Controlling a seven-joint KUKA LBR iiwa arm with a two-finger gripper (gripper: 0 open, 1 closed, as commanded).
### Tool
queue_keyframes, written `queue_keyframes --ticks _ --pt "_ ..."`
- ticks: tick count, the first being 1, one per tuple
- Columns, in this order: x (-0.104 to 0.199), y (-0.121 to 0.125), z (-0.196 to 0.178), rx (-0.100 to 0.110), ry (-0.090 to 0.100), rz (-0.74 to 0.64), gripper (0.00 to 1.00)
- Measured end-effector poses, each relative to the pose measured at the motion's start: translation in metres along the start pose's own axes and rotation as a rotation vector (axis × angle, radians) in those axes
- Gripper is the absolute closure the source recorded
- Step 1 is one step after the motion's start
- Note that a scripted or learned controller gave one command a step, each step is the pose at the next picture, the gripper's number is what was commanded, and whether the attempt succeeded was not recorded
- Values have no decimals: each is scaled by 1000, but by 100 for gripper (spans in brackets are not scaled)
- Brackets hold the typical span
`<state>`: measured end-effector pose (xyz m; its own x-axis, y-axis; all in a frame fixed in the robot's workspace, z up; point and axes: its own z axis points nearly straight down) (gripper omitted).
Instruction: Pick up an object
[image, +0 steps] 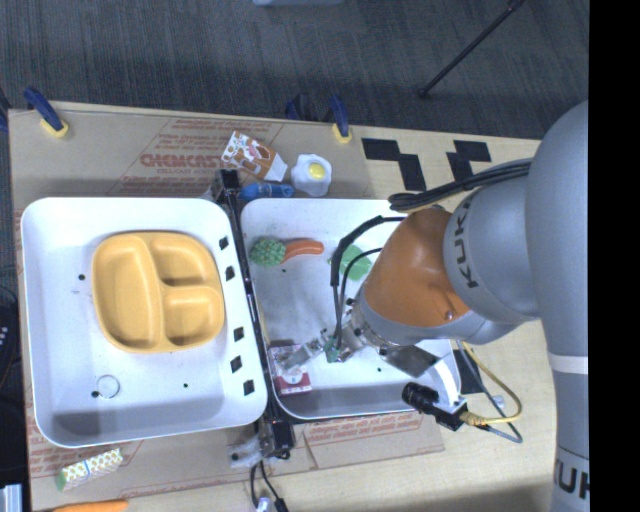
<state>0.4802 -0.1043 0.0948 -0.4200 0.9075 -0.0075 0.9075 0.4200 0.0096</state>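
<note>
Camera view, looking down at a slant: the grey arm (520, 240) with its orange band reaches in from the right and covers much of the right bin (300, 215). The table (180, 135) carries both white bins side by side. The left bin (60, 330) holds a yellow divided tray (158, 290), lying flat near its centre. The gripper (335, 347) sits low over the near part of the right bin; whether it is spread or closed cannot be told, since the wrist hides it. Just to its left, at the bin's near-left corner, lies a small red and white packet (289, 368), apart from the gripper. Toward the far side of the same bin lies a green and orange toy vegetable (285, 250). A further green item (357, 266) lies partly under the arm. Beyond the bins, on the table, rest a printed packet (245, 153), a blue item (266, 190) and a yellow and white object (312, 173).
</note>
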Motion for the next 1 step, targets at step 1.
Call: queue_keyframes --ticks 1 --pt "0 0 0 0 0 0 0"
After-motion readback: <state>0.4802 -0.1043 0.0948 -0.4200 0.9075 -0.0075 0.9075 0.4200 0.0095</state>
